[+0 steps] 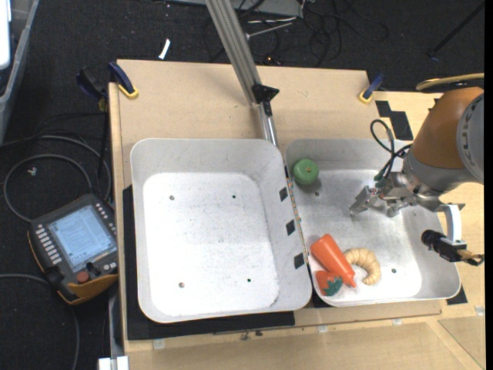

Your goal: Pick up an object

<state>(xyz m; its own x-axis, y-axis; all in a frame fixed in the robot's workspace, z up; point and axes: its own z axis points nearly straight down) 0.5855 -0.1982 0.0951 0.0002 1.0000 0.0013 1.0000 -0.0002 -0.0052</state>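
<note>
The right bin (431, 287) holds three things. A green round fruit (306, 171) lies near its back left corner. An orange carrot with a green top (333, 258) rests at the front left, and a cream curved pastry (367, 264) touches it on the right. My gripper (368, 202) hangs over the middle of the right bin, pointing left. It is right of the green fruit and behind the carrot and pastry, apart from all three. Nothing shows in its grasp.
The left bin (146, 206) stands beside the right one, sharing a raised middle rim (293, 214). A grey metal pole (239, 48) slants in from the back. A teach pendant (73, 241) lies on the floor at left.
</note>
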